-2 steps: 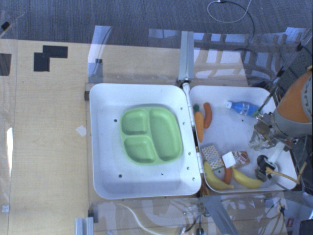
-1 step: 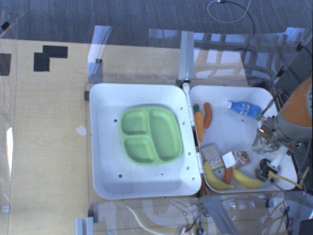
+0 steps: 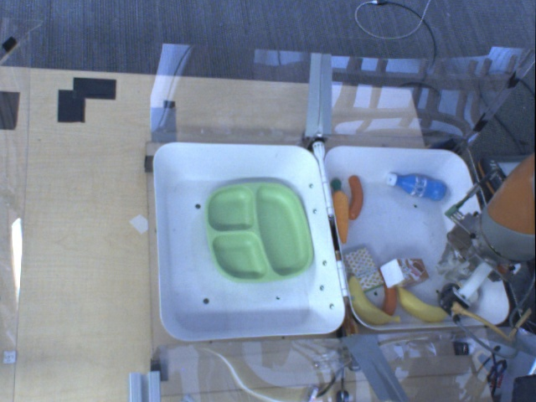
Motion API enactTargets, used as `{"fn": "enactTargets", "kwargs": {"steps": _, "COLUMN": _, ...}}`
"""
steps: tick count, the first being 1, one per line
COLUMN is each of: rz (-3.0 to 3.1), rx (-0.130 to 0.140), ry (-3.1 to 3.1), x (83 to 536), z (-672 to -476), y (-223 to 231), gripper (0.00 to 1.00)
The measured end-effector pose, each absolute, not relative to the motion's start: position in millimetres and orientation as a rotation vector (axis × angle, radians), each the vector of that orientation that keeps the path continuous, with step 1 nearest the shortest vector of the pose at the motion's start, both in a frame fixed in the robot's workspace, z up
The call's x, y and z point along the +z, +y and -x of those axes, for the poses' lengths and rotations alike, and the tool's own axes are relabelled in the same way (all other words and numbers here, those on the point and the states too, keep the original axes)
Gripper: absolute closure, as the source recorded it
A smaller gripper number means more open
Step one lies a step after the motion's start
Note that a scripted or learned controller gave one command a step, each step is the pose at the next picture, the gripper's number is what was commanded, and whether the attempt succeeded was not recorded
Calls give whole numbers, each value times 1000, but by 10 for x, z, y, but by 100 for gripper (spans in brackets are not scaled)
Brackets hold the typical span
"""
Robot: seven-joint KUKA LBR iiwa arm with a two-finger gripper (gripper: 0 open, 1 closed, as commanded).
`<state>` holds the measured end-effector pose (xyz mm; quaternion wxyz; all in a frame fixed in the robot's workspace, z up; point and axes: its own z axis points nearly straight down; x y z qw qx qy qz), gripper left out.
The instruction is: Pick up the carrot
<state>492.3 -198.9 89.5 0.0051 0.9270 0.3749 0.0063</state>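
The carrot (image 3: 341,213) is orange with a small green top. It lies lengthwise against the left wall of the right bin (image 3: 435,159). A reddish-orange sausage (image 3: 355,197) lies just to its right, almost touching it. My gripper (image 3: 459,268) hangs over the right bin's lower right corner, under the grey wrist with the orange band (image 3: 515,201). It is far to the right of the carrot and nothing shows in its grasp.
The left bin (image 3: 180,249) holds a green divided plate (image 3: 255,230). In the right bin are a blue bottle (image 3: 417,186), a patterned packet (image 3: 363,263), a small white and red box (image 3: 400,271) and two bananas (image 3: 373,301) (image 3: 421,306) near the front wall.
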Motion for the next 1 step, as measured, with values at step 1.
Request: {"fn": "enactTargets", "kwargs": {"steps": 1, "rz": -3024, "rx": 20, "ry": 832, "x": 894, "z": -4919, "y": -2008, "gripper": 100}}
